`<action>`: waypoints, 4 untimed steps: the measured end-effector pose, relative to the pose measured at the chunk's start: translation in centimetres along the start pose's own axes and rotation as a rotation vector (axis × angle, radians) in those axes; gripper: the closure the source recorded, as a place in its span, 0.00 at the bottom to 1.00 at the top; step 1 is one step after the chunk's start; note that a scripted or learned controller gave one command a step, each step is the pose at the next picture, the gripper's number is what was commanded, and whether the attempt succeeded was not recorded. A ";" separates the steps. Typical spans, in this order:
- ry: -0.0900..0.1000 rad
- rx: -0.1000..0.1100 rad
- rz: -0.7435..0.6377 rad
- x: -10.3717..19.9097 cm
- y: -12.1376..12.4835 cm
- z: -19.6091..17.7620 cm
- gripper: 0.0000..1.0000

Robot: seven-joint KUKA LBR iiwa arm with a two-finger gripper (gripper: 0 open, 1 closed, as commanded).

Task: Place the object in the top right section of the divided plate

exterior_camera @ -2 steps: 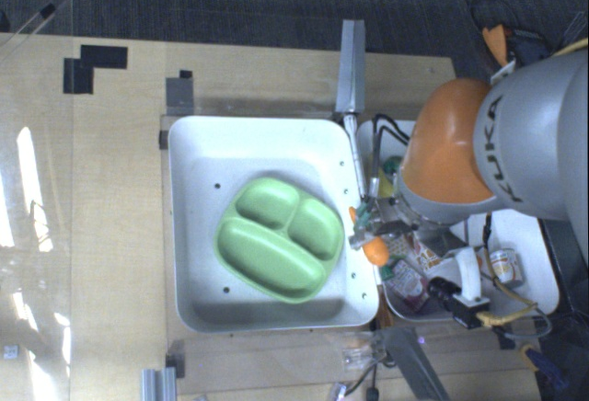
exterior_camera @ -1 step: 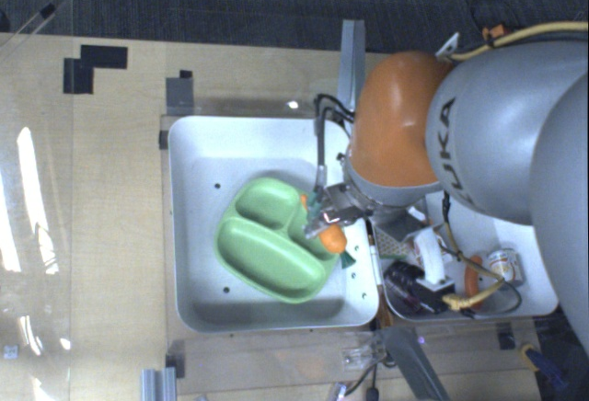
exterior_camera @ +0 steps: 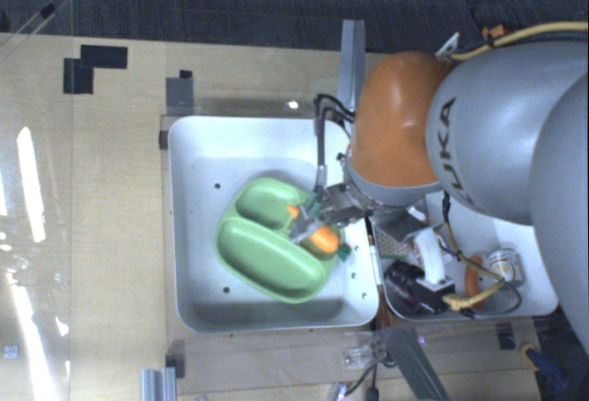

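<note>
A: Where is the orange object (exterior_camera: 322, 241) now?

B: It lies at the right edge of the green divided plate (exterior_camera: 267, 247), in the left bin (exterior_camera: 193, 206). Its long axis I cannot tell; it looks round and partly covered.

A: And the gripper (exterior_camera: 313, 223)?

B: Directly over it, touching or almost touching. Whether the gripper is apart or together, I cannot tell.

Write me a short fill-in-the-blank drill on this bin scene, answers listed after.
1. The divided plate is coloured ____.
2. The plate lies in the ____ of the two white bins.
3. The small object at the gripper is coloured ____.
4. The band above the arm's wrist is ____.

Answers: green; left; orange; orange
</note>
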State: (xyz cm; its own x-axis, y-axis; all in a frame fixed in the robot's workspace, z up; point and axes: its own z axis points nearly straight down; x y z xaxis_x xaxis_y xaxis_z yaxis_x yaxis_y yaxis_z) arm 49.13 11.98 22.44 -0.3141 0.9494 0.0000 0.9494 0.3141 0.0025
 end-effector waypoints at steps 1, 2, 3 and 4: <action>0.000 0.003 0.356 3.6 3.5 5.4 0.00; -0.001 0.004 0.338 9.6 7.7 9.1 0.00; -0.001 0.002 0.506 8.6 10.9 9.4 0.00; -0.001 0.002 0.506 8.6 10.9 9.4 0.00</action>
State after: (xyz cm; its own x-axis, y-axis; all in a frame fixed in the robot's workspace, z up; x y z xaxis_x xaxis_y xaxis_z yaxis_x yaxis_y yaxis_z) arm 56.82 23.58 13.04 0.1850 0.9827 0.0001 0.9827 -0.1850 0.0007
